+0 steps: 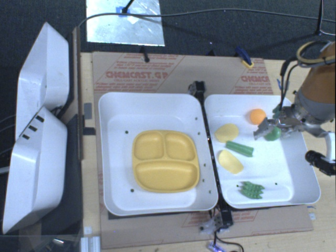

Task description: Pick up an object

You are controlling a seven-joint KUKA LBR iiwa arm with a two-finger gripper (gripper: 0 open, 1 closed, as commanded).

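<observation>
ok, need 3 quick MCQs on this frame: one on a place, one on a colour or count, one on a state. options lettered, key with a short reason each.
1. Where is the yellow divided plate?
A. left bin
B. right bin
C. on the bench outside the bins

2. What colour is the round ball by the gripper?
A. blue
B. orange
C. white

3. How does the plate lie?
A. flat, compartments facing up
B. upside down
C. propped on edge against the wall

Key: 1 A, it sits inside the left bin. 2 B, it is plainly orange, lying in the right bin. 3 A, all three compartments face up.
</observation>
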